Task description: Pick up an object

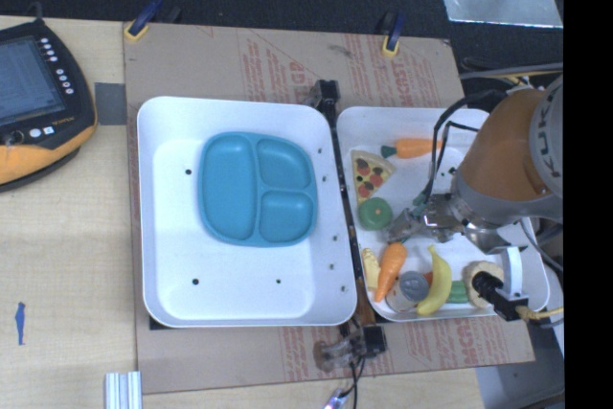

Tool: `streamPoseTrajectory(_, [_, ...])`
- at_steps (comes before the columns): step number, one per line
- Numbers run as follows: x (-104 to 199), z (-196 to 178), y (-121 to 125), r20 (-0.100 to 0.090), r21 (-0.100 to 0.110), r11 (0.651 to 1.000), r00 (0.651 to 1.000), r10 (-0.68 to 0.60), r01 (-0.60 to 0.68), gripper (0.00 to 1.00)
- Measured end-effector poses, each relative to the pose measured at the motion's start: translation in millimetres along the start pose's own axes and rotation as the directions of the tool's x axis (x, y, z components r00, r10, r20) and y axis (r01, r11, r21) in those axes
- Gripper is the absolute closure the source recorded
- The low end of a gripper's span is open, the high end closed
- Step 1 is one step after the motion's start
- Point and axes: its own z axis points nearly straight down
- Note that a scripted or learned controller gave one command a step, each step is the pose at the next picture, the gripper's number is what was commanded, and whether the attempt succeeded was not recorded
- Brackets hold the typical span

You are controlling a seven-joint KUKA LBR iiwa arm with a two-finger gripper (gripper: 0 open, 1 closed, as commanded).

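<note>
My gripper (414, 221) hangs low over the middle of the right bin (356, 124), with the grey arm and its orange band coming in from the right. Just left of the gripper lies a green round toy (375, 213). Below it are an orange carrot (388, 269), a grey round piece (414, 285) and a yellow banana (440, 281). A pizza slice (370, 171) and a second carrot (414, 147) lie toward the bin's far end. I see nothing held in the gripper.
The left bin (163, 206) holds a blue divided plate (257, 188). A beige ring-shaped toy (476, 277) and a green piece (460, 295) sit at the right bin's near right corner. A teach pendant (34, 101) rests on the bench at far left.
</note>
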Motion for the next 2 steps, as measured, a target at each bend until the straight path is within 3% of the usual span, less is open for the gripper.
streamPoseTrajectory(1, [17.0, -1.2, 98.3, 0.000, -0.002, 1.000, 1.000, 0.003, -0.003, 0.00])
streamPoseTrajectory(2, [16.1, -10.9, 97.5, -0.001, 0.003, 1.000, 1.000, 0.001, -0.001, 1.00])
